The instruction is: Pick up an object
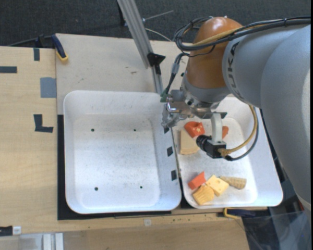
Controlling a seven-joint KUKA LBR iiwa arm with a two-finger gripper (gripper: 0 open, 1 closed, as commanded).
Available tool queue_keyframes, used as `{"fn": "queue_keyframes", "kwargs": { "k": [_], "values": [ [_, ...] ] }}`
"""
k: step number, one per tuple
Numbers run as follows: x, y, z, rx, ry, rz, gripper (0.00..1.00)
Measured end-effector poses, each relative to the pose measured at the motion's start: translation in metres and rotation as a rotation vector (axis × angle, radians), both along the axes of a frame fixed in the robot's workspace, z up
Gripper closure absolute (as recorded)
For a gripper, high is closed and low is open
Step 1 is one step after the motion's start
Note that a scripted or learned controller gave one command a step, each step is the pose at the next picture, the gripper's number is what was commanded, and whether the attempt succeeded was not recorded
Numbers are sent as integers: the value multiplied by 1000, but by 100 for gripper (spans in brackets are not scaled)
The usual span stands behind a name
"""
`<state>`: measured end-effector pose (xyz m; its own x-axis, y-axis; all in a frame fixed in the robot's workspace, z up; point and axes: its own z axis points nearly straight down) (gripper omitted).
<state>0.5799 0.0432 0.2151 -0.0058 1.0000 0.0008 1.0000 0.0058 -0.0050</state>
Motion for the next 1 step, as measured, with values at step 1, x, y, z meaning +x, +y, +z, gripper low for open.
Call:
{"fn": "queue_keyframes", "kwargs": {
  "k": [1],
  "values": [
    [-22,46,13,1,-2,1,100]
  ]
}}
